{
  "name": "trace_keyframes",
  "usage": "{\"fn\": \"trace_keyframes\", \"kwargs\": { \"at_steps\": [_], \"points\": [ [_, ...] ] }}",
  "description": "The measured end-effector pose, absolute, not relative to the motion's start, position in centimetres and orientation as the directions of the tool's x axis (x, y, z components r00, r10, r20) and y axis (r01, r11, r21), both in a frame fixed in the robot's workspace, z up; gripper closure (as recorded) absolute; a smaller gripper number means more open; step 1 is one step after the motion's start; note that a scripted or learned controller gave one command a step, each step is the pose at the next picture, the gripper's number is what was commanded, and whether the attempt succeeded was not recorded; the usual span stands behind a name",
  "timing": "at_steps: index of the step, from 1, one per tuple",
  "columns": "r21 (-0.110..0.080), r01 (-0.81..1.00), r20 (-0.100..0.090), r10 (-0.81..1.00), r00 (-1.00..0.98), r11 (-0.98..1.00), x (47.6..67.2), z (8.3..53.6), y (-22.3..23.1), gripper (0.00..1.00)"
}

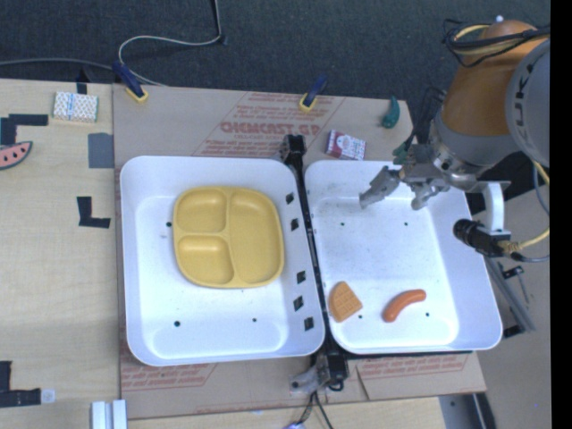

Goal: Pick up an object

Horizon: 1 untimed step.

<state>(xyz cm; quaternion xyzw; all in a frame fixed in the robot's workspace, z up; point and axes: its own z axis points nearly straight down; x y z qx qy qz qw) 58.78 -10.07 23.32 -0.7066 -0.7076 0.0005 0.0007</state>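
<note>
Gripper (pixel 399 191) hangs over the upper part of the right bin (pixel 447 239), its two fingers (pixel 377 189) spread apart with nothing between them. Two candidate objects lie on that bin's floor near its lower edge, well apart from the gripper: an orange sausage-shaped toy (pixel 404 305) at roughly six o'clock from the fingers, and a tan bread-like piece (pixel 344 300) at about seven o'clock, near the bin's left wall. The two objects lie near each other but are not touching. Neither is in contact with the arm (pixel 487 96), which enters from three o'clock. The left bin (pixel 143 239) holds a yellow divided plate (pixel 228 237), lying flat toward that bin's upper half. Both bins sit side by side on a cardboard sheet (pixel 250 123).
</note>
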Motion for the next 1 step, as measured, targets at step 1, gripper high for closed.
{"fn": "trace_keyframes", "kwargs": {
  "at_steps": [1],
  "points": [
    [0.003, 1.000, -0.002, 1.000, 0.000, 0.000, 62.49, 8.63, -13.90, 0.00]
  ]
}}
